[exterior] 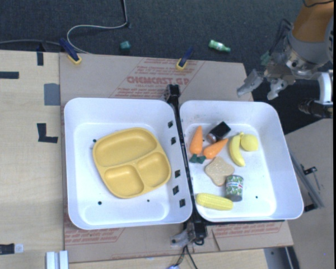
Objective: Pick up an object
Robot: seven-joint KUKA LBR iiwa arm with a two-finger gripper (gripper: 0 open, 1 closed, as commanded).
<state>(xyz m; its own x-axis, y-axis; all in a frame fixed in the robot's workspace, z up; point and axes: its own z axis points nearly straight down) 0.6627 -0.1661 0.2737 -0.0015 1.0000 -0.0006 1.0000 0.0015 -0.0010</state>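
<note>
Camera view, near edge: corn cob (214,202) lies along the front wall of the right bin (285,150).
Just behind it: green-labelled can (233,187) stands beside a slice of bread (219,171).
Right bin, middle: banana (236,150) and lemon (248,143) touch; two carrots (204,144) lie side by side, and a small black block (219,131) sits just behind them.
Left bin (78,167): holds a yellow divided plate (131,161) with three compartments.
Far right corner: gripper (264,88) hangs above the bench, beyond the right bin's far right corner.
Gripper state: fingers (248,87) spread wide apart, nothing between them, touching no object.
Arm: orange band (313,21) sits above the wrist.
Background: green bottle (219,46) lies on the dark floor.
</note>
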